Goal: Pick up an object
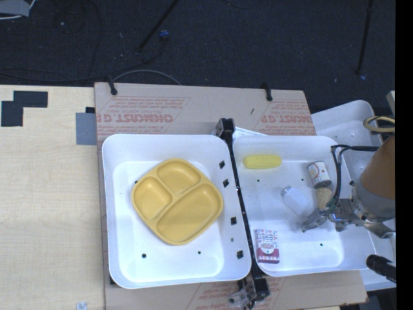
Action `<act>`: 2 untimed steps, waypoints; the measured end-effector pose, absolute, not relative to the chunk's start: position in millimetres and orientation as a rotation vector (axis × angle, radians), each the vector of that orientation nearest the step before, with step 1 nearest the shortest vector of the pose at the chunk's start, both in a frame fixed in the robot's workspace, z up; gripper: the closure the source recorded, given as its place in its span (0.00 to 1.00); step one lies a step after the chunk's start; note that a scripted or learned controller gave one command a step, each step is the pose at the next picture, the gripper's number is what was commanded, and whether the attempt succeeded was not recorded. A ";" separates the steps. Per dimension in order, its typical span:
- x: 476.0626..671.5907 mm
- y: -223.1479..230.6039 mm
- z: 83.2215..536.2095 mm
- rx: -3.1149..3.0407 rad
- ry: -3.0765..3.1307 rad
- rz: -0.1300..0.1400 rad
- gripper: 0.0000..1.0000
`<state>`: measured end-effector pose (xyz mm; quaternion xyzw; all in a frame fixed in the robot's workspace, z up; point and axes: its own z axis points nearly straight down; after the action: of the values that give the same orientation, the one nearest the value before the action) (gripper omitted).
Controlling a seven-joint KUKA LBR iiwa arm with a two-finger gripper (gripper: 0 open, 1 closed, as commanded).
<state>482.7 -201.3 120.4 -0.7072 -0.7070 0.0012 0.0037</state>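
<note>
Nearest the camera, at the bottom of the right bin, there's a small red and white packet lying flat, well apart from everything else. Just above that, at the lower right of the frame, the pincer sits low in the bin, with the grey arm and its orange band coming in from the right edge. I honestly can't tell if it's spread or pressed together, it's just a grey blur, and I see nothing between it.

Looks like the approach step to me: it's down among the things but nothing is lifted. Closest candidate is the clear plastic cup, on its side just up and left of the pincer. It's see-through, pale, probably light and slippery, so the next move needs a careful line-up over it before squeezing.

Near it is a small tan corn cob toy, and above that a little can on its side. Further back, a yellow oblong piece sits by the far wall.

The left bin holds a yellow divided plate. Both bins rest on the surface.
</note>
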 end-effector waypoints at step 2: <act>483.7 -201.5 98.9 -2.225 -2.217 -0.001 1.00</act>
<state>483.7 -201.5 98.9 -0.7084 -0.7058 -0.0004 0.0004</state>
